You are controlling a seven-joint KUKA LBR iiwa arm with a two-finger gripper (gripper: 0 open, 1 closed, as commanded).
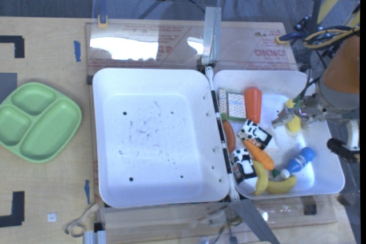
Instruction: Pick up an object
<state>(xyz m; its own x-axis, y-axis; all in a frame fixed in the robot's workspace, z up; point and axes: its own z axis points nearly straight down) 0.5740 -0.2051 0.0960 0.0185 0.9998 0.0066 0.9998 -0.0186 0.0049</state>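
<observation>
My gripper hangs over the right side of the right bin, below the arm's orange band. A small yellow toy with a green tip sits between its grey fingers, which look shut on it. Lying in the same bin are an orange cylinder, a gridded box, two carrots, two black-and-white patterned pieces, a banana and a blue bottle.
The left bin is bare white with faint marks. A green divided plate lies on the bench at far left. Clear panels stand behind both bins. Cables hang at upper right.
</observation>
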